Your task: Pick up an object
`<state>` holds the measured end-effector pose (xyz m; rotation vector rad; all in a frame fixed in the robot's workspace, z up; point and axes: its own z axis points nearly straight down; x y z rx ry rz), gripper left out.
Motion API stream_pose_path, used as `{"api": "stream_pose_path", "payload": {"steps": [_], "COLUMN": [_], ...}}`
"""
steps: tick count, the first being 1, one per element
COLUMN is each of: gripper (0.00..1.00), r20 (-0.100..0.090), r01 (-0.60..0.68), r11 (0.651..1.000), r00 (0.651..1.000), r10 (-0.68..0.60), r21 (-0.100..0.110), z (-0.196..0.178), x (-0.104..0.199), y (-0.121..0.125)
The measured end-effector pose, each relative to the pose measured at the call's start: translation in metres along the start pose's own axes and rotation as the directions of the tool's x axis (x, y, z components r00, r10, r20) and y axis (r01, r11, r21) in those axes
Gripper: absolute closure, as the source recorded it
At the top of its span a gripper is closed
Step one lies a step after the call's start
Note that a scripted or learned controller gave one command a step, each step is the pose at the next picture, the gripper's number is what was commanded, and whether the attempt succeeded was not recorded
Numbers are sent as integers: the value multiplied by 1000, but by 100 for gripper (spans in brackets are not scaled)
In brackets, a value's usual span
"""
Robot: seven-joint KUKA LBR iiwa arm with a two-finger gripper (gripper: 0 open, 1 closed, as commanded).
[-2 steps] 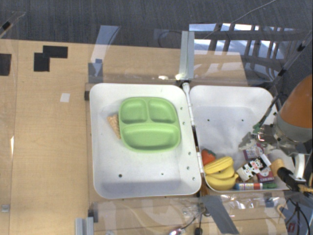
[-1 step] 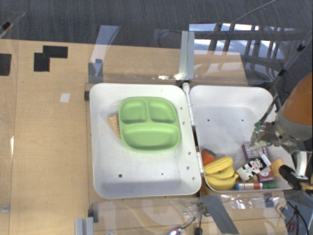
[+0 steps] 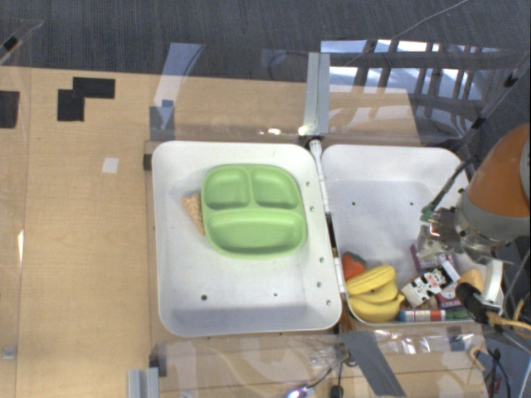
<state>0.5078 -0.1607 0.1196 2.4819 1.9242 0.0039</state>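
The gripper (image 3: 433, 259) (grasp state impossible to tell) hung over small packets (image 3: 431, 287); bananas (image 3: 373, 293) lay beside, needing a straight descent.

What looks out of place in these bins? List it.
A tan flat item in the left bin lies partly tucked under the green divided plate. In the right bin, the bananas and small items crowd the near corner.

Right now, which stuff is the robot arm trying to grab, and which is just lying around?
For the job:
- gripper, low over the right bin
- bananas
- small box
- marker
- red thing beside the bananas

Just lying about:
- green plate in the left bin
- cracker tucked against the plate
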Motion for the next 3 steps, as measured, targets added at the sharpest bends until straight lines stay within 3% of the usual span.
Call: {"api": "stream_pose_path", "payload": {"steps": [1,2,3], "gripper": [100,100,0], "r20": [0,1,1], "r01": [6,65,65], "r11": [1000,998,998], "r00": [1000,998,998], "r10": [-6,-65,-65], "r21": [-4,-4,-3], "z": [-11,-84,-84], "x": [1,15,15], "y": [1,6,6]}}
